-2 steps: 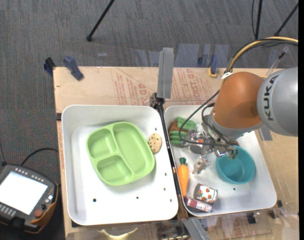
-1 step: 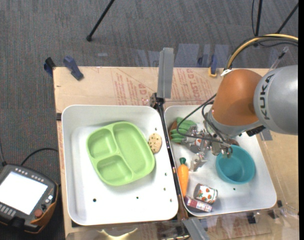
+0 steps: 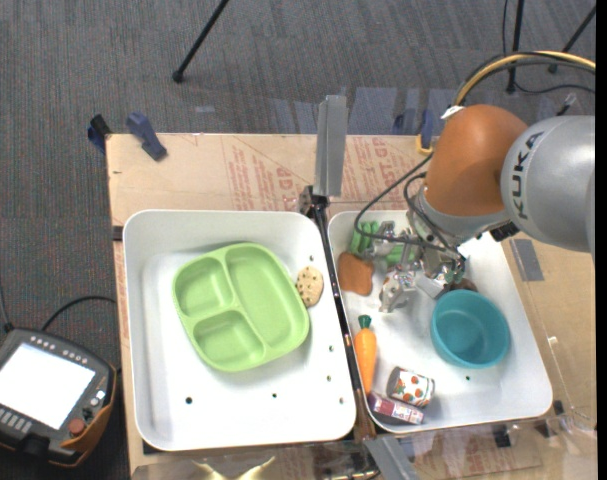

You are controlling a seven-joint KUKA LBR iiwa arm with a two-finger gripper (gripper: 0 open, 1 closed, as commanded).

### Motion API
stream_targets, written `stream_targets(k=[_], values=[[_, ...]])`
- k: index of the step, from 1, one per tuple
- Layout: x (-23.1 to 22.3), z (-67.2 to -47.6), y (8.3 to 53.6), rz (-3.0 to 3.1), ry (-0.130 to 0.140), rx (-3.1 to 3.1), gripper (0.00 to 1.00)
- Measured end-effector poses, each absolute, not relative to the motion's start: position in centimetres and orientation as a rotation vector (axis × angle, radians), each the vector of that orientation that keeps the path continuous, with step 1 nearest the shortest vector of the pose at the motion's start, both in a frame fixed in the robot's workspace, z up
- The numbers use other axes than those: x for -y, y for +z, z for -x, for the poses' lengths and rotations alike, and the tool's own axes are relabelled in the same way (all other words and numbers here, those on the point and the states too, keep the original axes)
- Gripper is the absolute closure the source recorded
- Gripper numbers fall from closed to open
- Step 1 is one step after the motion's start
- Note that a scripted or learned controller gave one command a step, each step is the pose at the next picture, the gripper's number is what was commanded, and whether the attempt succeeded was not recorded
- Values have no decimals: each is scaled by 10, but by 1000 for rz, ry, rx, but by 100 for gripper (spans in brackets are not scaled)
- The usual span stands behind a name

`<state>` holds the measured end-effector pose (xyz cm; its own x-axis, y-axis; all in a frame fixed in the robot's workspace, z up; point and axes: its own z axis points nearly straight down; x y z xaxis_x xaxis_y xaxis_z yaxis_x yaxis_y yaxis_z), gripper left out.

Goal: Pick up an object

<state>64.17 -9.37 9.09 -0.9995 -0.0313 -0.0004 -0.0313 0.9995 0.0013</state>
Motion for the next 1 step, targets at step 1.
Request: stream_targets(k=[1], values=[[85,-642,89,-215,1,-3142,0]])
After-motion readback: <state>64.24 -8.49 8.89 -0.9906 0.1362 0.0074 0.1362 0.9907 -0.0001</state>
